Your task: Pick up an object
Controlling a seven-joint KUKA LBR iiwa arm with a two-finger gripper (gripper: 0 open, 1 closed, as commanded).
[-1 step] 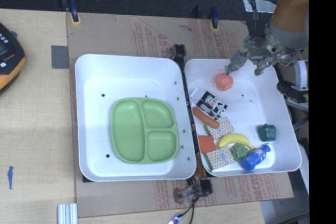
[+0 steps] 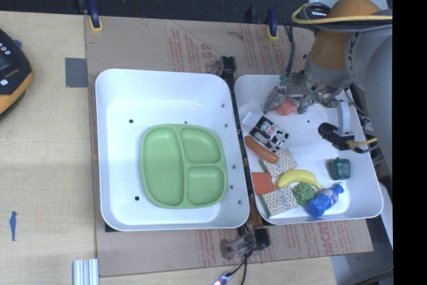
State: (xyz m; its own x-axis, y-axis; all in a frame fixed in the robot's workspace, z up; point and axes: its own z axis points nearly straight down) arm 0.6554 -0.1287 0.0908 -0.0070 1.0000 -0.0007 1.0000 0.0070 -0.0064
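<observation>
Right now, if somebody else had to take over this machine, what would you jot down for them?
Gripper: low at the back of the right bin, at a small red object; whether it grips it is unclear.
Right bin: banana, hot dog, blue bottle, teal cup.
Left bin: green divided plate.
Done: nothing visibly lifted.
Left: lift one object.

Even overhead light, soft shadows inside left bin; slight overall blur, white surfaces mildly glaring.

robot lab — clamped cardboard, two white bins.
</observation>
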